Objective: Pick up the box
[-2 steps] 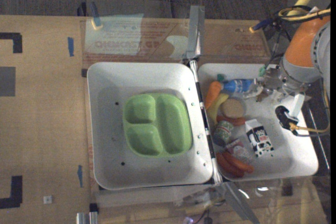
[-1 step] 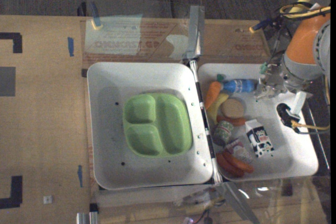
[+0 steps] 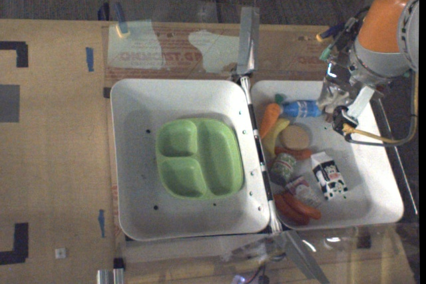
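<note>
The box (image 3: 329,177) is a small white carton with black patches and a blue top. It lies in the right bin (image 3: 376,193), near the middle, slightly tilted. My gripper (image 3: 337,108) hangs over the far part of that bin, up and a little right of the box and well apart from it. It is close to the cap end of a blue bottle (image 3: 301,108). Nothing from the bin is seen in its grasp.
Left of the box lie a carrot (image 3: 269,119), a round brown disc (image 3: 295,138), a small can (image 3: 283,167) and red sausages (image 3: 297,207). The left bin (image 3: 130,103) holds a green divided plate (image 3: 198,157). A yellow cable (image 3: 373,136) trails beside the gripper.
</note>
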